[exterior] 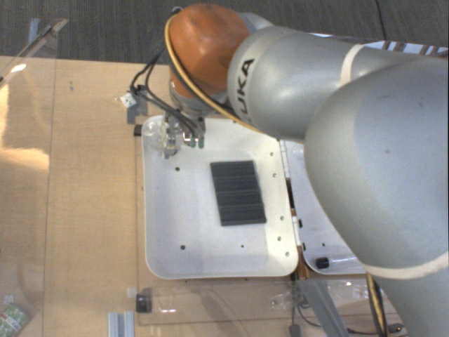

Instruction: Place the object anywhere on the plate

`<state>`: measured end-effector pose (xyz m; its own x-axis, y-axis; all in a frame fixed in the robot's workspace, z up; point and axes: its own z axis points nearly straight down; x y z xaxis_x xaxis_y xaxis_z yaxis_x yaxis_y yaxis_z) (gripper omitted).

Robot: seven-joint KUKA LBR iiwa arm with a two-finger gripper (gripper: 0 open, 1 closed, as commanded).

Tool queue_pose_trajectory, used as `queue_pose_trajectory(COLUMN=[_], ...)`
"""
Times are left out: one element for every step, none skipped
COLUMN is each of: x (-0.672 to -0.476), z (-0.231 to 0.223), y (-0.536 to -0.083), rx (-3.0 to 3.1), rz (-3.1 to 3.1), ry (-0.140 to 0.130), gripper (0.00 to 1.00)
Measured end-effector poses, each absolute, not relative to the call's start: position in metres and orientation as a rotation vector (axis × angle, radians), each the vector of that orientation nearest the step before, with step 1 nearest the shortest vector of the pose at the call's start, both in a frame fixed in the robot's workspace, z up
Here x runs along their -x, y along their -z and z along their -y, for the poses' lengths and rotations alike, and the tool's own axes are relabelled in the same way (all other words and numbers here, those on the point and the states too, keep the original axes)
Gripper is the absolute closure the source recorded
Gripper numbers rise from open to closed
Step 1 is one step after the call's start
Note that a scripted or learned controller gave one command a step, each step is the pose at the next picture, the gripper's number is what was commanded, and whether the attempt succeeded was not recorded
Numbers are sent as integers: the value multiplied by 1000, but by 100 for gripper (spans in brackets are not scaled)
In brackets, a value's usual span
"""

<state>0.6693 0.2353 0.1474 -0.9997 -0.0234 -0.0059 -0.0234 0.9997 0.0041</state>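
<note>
Camera view: wooden bench [70, 188] bears white bin [175, 251], dark carpet [105, 5] behind.

Light is bright and even. The pale wooden table [77, 188] carries a washed-out sheen toward nine o'clock. The glossy grey robot arm [365, 153], large and soft-focused at three o'clock, shows broad highlights. The shallow white plastic bin [175, 223] looks slightly overexposed, with a faint shadow towards five o'clock.
</note>
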Motion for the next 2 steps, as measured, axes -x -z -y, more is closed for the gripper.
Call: queue_pose_trajectory(x=[-671, -670], z=[-236, -230], y=[-90, -145], rx=[1197, 1935], rz=[-2890, -2459], ry=[-5, -1], gripper=[100, 100])
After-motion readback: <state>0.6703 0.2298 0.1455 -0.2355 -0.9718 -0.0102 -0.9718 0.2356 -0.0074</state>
